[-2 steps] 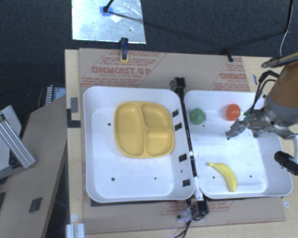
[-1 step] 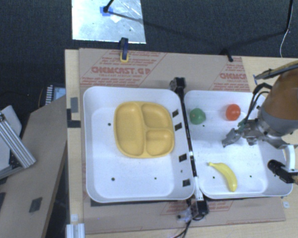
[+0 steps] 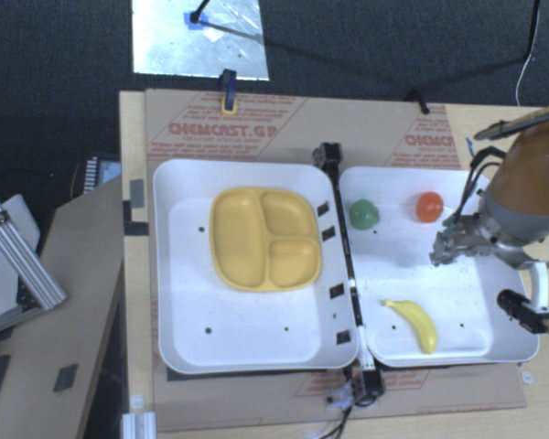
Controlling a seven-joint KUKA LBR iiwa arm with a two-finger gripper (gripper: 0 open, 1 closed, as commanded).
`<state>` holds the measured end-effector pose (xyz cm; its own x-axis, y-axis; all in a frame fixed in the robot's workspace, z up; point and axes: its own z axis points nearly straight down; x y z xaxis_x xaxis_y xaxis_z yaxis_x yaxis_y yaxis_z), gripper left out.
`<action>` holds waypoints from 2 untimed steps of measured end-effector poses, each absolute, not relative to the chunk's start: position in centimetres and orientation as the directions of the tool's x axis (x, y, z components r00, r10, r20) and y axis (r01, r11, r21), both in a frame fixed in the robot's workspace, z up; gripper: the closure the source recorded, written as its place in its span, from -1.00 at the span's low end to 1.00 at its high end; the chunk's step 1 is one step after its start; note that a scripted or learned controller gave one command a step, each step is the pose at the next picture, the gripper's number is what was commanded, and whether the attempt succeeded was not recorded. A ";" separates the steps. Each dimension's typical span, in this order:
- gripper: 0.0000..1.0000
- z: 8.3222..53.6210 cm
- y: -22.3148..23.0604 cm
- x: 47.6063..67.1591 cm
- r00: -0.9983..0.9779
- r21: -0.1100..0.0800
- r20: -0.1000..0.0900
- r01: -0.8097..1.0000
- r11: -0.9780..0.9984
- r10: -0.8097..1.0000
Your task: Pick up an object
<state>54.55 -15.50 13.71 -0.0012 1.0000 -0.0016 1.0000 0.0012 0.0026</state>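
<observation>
In the right bin [image 3: 494,337] lie three objects: a green ball [image 3: 364,214] at the far left, an orange-red ball [image 3: 429,207] at the far middle, and a yellow banana [image 3: 414,323] near the front. My gripper [image 3: 444,250] hangs over the right bin, just below and to the right of the orange-red ball and apart from it. I see nothing between its fingers, and their state is not clear from this angle.
The left bin [image 3: 183,273] holds a yellow divided plate [image 3: 263,239]. A black divider with clips [image 3: 343,245] runs between the bins. The grey and orange arm [image 3: 531,190] covers the right bin's far right side. Brown cardboard [image 3: 284,126] lies beneath both bins.
</observation>
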 end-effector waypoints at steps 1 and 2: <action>1.00 19.6 -15.0 55.6 -0.005 0.007 -0.002 1.000 0.005 1.000; 1.00 25.7 -14.3 56.0 -0.006 0.009 -0.002 1.000 0.006 1.000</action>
<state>56.04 -14.29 25.68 -0.0057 1.0000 -0.0019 0.9999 0.0057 0.0087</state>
